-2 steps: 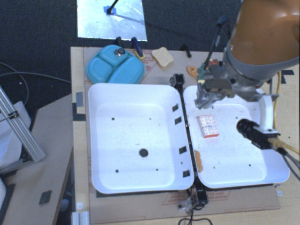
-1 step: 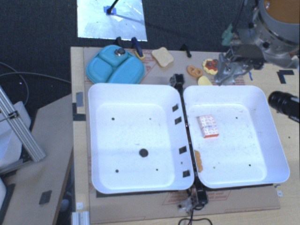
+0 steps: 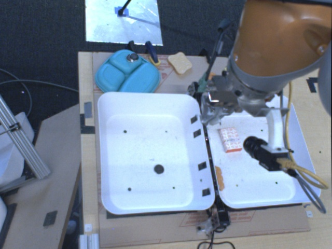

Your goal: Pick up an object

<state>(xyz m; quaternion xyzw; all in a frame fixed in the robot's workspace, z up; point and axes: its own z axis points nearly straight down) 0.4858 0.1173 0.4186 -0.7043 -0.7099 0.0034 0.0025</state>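
Note:
In the right bin a small white box with red print lies near the far left side. A thin orange-brown piece rests by that bin's left wall. A small dark round thing sits in the middle of the left bin. My gripper hangs under the big orange wrist at the far end of the divide between the bins, just above and left of the box. Nothing shows in its grasp.
Beyond the left bin, on the bench, lie a blue divided plate, a slice of toast and a blue clip. The arm's bulk covers the far part of the right bin.

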